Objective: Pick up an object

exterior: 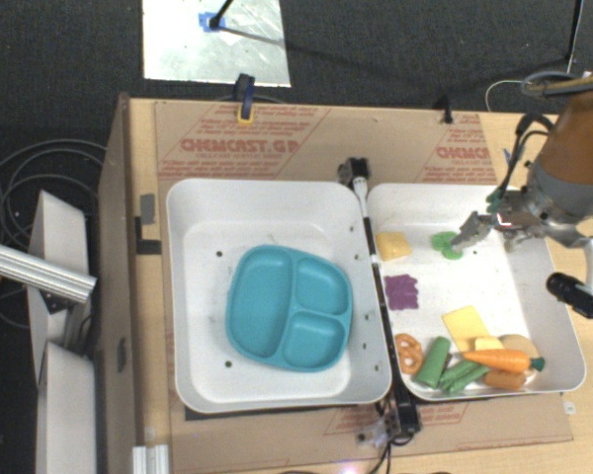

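The arm comes in from the right, over the far part of the right bin; it leans down toward the left, and the gripper points at a small green piece on the bin floor; the tip is just beside that green piece, maybe touching it; I cannot tell if the fingers are apart or pressed together, and nothing can be seen held between them.

There are two white bins side by side; the left bin has one blue plate with three parts, lying flat in the middle.

The right bin has the toy food; one pale yellow piece lies far and left, near the green piece; one purple piece lies just nearer than that; one yellow block lies in the middle; one pretzel sits at the near left; one carrot lies at the near side, on top of a heap; the green sticks lie beside the pretzel, touching the carrot; I count about three, but they overlap, so it is hard to be sure.
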You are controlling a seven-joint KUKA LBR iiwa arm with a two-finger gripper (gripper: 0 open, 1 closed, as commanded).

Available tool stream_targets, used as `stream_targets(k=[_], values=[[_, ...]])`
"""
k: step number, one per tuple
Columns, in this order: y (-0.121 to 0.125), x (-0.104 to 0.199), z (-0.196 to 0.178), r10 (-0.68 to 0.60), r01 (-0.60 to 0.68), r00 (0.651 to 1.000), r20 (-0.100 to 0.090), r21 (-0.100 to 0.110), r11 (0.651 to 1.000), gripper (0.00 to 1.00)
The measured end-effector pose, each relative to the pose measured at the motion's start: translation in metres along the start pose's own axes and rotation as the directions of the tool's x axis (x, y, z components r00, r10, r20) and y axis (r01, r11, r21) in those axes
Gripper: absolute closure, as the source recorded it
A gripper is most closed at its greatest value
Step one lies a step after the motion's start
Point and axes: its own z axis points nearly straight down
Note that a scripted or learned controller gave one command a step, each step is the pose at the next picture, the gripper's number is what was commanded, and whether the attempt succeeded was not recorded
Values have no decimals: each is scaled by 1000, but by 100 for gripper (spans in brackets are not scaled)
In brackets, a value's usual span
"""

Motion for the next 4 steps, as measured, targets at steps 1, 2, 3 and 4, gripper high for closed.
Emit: stream_targets(k=[1,2,3,4], values=[[34,-1,81,-4,4,1000,1,-1,1000,0],[35,-30,111,3,-3,1000,1,1,1000,0],[48,6,108,-5,5,1000,0,-2,1000,0],[15,-37,110,6,-6,1000,1,2,1000,0]])
